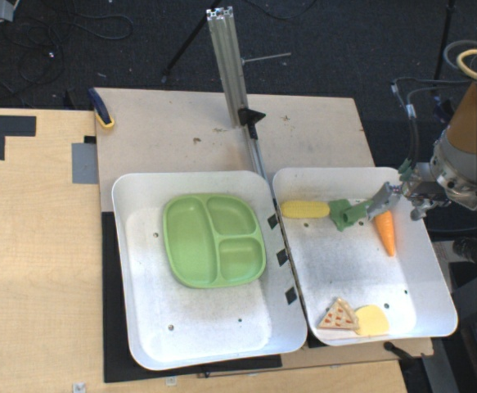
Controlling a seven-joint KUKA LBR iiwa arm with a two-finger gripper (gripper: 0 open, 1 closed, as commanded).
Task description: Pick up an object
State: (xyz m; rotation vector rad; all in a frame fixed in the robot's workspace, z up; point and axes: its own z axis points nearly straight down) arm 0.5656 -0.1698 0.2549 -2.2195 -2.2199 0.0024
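Note:
My gripper (398, 208) is at the right bin's (434, 301) far right edge, open, with nothing held between its fingers. One finger (378, 201) points down-left towards the green husk of a toy corn cob (306, 210). An orange carrot (385, 232) lies just below the gripper, its top end close under that finger. At the bin's near edge lie a waffle-patterned triangular slice (337, 315) and a yellow piece (372, 321), touching each other.
The left bin (140, 301) holds a green divided plate (214, 241). A metal post (228, 64) stands behind the bins, with black clips (280, 256) along the seam between them. A wooden board (33, 252) lies to the left.

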